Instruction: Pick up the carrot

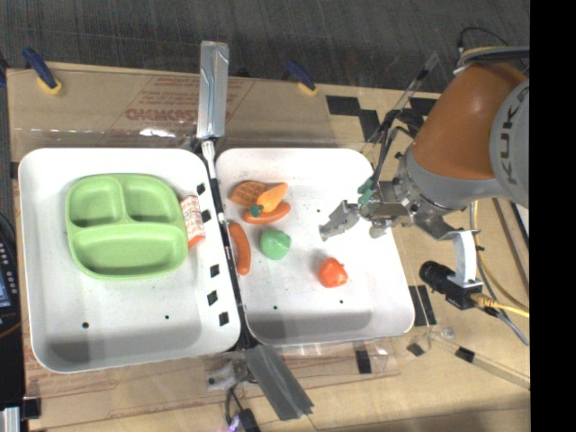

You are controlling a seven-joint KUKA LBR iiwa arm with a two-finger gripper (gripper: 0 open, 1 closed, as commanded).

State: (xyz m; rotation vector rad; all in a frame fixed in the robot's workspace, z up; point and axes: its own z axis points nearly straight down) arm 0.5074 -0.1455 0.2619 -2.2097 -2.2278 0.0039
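Right bin's near rim lies foremost. Hand, state indeterminate, hovers mid-frame; approach step. Carrot upper-left requires leftward travel.

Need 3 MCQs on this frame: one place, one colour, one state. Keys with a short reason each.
1. Where is the carrot?
A. right bin, upper left part
B. left bin
C. on the green tray

2. What colour is the divided tray?
A. red
B. green
C. blue

3. Where is the gripper relative to the carrot?
A. closed on it
B. touching it
C. apart from it, to its right

Key: 1 A, it lies near the right bin's upper left corner. 2 B, the tray is light green. 3 C, white bin floor shows between them.
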